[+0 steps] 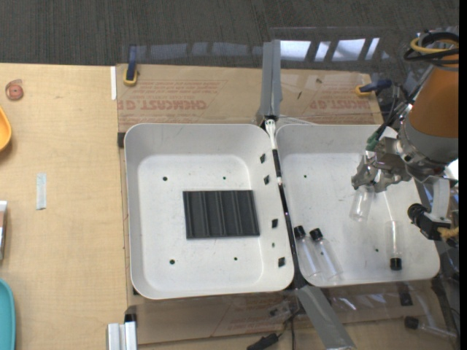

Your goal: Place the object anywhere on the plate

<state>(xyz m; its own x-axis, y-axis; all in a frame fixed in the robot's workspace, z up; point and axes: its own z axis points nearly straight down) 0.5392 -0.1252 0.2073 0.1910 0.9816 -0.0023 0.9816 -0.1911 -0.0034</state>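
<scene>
Hanging over the right bin [408,141] in the frame's right middle, the tool [367,183] grips a clear vial [360,204] between its fingers. Dark ribbed plate [221,214] lies at the left bin's [146,195] centre. Three more capped vials [321,252] rest along the right bin's lower edge

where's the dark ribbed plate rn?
The dark ribbed rectangular plate lies flat at the centre of the left white bin, left of the divider between bins.

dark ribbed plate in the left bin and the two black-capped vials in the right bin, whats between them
In the camera view, between the dark ribbed plate and the two black-capped vials lie bare white floor of the left bin and the two bins' adjoining walls.
</scene>
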